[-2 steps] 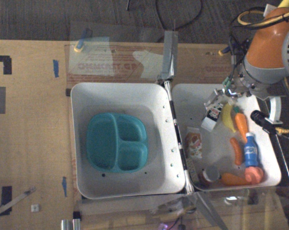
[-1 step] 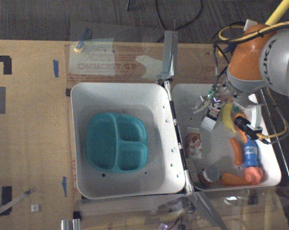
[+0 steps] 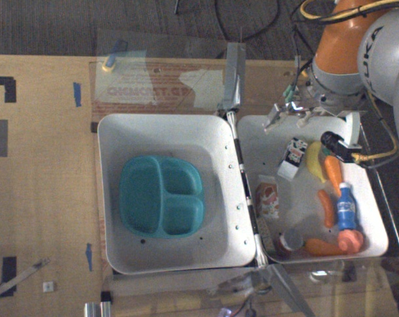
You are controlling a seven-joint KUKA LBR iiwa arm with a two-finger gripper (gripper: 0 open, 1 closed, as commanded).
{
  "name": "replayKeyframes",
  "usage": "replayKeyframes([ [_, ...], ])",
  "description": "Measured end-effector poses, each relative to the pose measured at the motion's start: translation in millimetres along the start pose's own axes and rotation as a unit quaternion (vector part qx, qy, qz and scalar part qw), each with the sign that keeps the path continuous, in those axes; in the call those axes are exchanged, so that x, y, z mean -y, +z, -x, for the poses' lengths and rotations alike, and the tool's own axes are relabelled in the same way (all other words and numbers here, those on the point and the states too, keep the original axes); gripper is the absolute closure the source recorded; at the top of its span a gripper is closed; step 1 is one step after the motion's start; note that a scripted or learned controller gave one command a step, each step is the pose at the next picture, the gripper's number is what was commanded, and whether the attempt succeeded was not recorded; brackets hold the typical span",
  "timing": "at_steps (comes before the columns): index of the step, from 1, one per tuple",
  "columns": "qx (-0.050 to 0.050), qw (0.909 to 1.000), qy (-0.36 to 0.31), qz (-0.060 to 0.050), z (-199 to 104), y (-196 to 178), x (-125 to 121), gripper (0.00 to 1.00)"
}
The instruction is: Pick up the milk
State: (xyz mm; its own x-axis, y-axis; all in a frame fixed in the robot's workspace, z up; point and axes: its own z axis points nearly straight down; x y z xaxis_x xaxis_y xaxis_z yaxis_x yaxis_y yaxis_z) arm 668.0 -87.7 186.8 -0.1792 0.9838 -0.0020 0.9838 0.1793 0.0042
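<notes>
The milk (image 3: 294, 158) is a small black-and-white carton lying on its side in the far half of the right bin (image 3: 379, 238), tilted, its white end toward the near left. Just to its right lies a yellow banana (image 3: 315, 160), close enough that I cannot tell whether they touch. I judge the carton light and fairly stiff, with flat cardboard faces that could dent under hard pressure, so I would close across its narrow width at mid-body, on the two long flat sides. My gripper (image 3: 289, 111) hangs above the far edge of this bin, a little beyond the carton, with nothing in it; whether it is spread or closed I cannot tell. Farther out lie a carrot (image 3: 332, 171), a blue-labelled bottle (image 3: 346, 207) and a reddish packet (image 3: 268, 199). The left bin (image 3: 113, 137) holds a teal divided tray (image 3: 161, 195).
</notes>
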Motion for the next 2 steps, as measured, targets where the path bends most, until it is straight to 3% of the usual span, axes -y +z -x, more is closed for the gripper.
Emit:
replayKeyframes([
  [1, 0.000, 0.9978, -0.066, 0.001, 39, 85, 21, 0.00],
  [2, -0.008, 0.9958, 0.091, -0.001, 73, 74, 93, 0.00],
])
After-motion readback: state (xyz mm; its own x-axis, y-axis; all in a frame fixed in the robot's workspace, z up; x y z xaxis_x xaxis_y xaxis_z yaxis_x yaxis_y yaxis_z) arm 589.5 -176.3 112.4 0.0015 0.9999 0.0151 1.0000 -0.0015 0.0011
